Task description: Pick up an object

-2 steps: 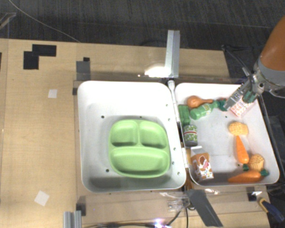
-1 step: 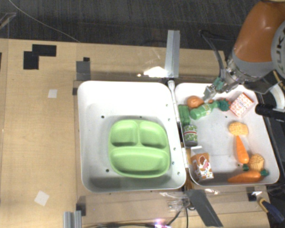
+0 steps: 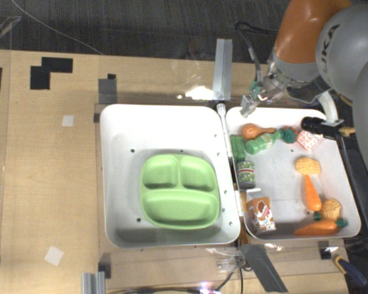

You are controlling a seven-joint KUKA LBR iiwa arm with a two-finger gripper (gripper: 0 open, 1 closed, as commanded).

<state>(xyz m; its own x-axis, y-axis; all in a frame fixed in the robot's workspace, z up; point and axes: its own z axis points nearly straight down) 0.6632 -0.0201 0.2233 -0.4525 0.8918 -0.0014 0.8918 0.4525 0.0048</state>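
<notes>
Right bin (image 3: 349, 188), mixed toy food; arm poised at its far rim, nothing lifted.

Nearest, well below the gripper (image 3: 253, 101): small brown printed carton (image 3: 261, 214), two orange plastic carrots (image 3: 311, 192), yellow corn cob (image 3: 330, 209). Midway: green can (image 3: 246, 173), beige round biscuit (image 3: 307, 165). Just below the gripper: orange-brown plastic drumstick (image 3: 256, 130), the likeliest target, touching a green plastic bottle (image 3: 262, 143). Gripper state: cannot tell. Risk: crowded neighbours and the bin wall could deflect a descent. Left of the gripper, a green compartment tray (image 3: 180, 190).
</notes>
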